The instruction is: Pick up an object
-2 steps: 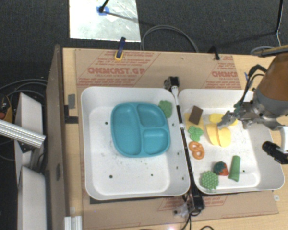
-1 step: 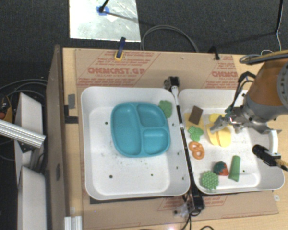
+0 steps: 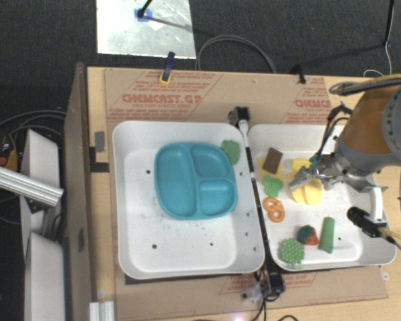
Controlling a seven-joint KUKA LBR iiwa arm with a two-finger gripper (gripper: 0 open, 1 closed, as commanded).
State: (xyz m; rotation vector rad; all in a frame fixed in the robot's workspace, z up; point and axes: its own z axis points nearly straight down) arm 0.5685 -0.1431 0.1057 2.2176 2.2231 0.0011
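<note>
Nearest the camera, along the 6 o'clock wall of the right white plastic bin (image 3: 334, 263), lie a green dimpled round toy (image 3: 291, 251), a small red-and-teal toy (image 3: 307, 234) and an upright-looking green cylinder (image 3: 327, 235). An orange pretzel-shaped ring (image 3: 275, 209) sits just beyond, near the divider between the bins.

At bin centre the hand (image 3: 306, 177) hangs over a yellow rounded plastic block (image 3: 307, 192) — the likeliest pick target. The block lies at the hand's 6 o'clock, touching or just under the fingertips. Finger spread cannot be told; nothing is visibly gripped. The block's long axis appears to run roughly 9-to-3, though that is uncertain.

Open room: bare floor lies at the block's 3 o'clock. At 9 o'clock a small green toy piece (image 3: 273, 184) and a brown square block (image 3: 273, 160) crowd close — a wide approach risks nudging them.

Farther off, the left white plastic bin (image 3: 137, 246) holds a blue divided plate (image 3: 194, 180) with a green leafy toy (image 3: 231, 150) at its 2 o'clock corner.
</note>
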